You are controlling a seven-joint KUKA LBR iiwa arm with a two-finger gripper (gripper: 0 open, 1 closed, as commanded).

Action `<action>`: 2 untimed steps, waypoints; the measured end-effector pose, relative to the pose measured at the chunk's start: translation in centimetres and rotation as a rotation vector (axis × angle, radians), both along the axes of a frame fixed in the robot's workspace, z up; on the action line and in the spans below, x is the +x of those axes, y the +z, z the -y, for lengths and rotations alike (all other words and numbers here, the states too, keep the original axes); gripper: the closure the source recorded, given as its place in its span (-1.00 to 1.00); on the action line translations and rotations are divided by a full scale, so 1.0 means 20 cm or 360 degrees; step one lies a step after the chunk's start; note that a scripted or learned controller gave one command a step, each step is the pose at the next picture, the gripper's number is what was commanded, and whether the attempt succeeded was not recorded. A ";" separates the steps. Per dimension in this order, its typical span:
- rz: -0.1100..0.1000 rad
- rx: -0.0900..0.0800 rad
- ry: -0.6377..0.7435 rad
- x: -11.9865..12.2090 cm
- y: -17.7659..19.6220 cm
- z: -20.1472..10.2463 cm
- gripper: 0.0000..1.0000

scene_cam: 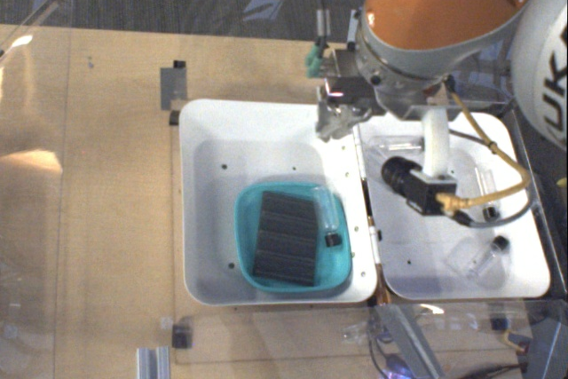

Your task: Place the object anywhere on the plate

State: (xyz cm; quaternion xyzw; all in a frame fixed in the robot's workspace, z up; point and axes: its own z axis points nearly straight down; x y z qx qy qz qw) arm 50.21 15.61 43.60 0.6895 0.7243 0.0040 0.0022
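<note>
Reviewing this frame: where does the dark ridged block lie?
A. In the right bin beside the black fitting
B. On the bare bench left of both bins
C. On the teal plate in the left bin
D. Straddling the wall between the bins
C: the dark ridged block lies flat on the teal plate, which sits in the left bin.

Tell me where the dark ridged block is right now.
The dark ridged block lies on the teal plate in the left bin, toward the bin's near right corner.
</note>
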 end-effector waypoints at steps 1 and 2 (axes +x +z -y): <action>0.0000 -0.0001 0.0221 0.01 0.00 -0.22 1.00; 0.0000 -0.0001 0.0222 0.01 0.00 -0.22 -1.00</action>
